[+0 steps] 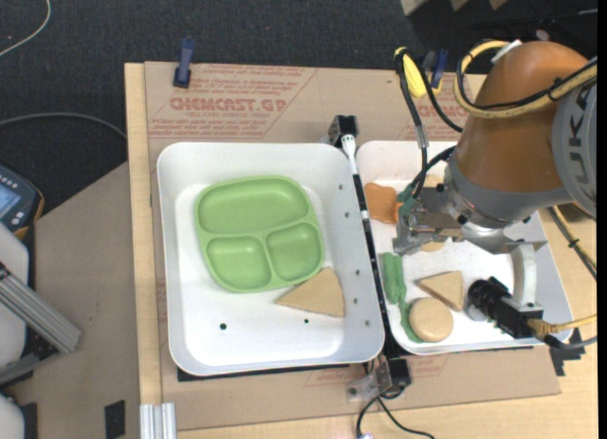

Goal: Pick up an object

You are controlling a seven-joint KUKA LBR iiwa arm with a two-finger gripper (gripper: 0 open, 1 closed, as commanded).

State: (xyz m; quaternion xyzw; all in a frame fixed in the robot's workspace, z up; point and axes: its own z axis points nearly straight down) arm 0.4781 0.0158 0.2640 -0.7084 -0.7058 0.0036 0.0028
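Observation:
My gripper (pixel 418 234) hangs low over the left half of the right bin (pixel 384 155), under the orange wrist. Just to its left lies an orange piece (pixel 379 202), partly hidden by the gripper. A long green piece (pixel 392 279) lies below it along the bin's left wall. A tan wedge (pixel 444 287) and a round tan bun (pixel 430 320) sit at the bin's front. Nothing shows between the gripper and these pieces that tells of a hold.
The left bin (pixel 180 266) holds a green divided plate (pixel 258 233) and a second tan wedge (pixel 314 296) at its front right. A black clip (pixel 343 128) sits where the two bins meet at the back. The arm covers the right bin's back right.

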